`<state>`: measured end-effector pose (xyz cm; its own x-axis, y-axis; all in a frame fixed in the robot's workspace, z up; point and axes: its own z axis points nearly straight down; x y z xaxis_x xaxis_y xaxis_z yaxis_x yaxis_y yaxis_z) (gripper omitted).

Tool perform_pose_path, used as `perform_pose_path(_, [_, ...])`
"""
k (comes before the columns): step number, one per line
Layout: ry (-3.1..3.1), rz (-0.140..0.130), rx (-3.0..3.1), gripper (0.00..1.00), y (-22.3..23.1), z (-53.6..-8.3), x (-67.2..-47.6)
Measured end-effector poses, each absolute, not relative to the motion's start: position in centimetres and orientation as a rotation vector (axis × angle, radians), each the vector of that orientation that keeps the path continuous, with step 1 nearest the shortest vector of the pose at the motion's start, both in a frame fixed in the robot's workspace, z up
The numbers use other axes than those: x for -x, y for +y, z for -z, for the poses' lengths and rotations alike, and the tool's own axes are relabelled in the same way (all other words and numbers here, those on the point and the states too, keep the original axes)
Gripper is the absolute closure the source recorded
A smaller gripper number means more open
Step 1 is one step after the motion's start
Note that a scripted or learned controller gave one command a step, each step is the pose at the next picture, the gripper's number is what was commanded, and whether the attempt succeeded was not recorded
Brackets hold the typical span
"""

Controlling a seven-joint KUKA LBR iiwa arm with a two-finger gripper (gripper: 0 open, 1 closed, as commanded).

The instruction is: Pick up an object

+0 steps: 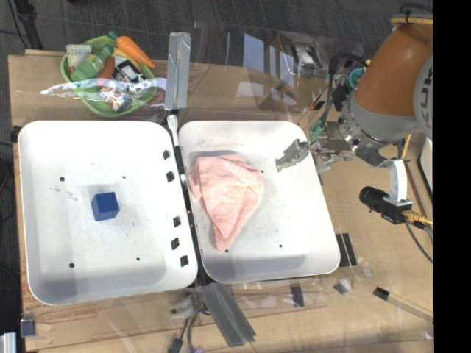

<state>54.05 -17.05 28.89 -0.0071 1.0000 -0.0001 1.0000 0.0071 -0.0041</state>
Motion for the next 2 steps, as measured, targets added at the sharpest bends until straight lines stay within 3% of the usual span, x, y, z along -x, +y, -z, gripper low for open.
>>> perform_pose_path(1, [-2.238, -0.007, 2.197, 0.00, -14.2, -17.2, -56.5])
perform_pose_path(2, [-2.373, 0.002, 2.057, 0.00, -16.6, -9.4, -58.8])
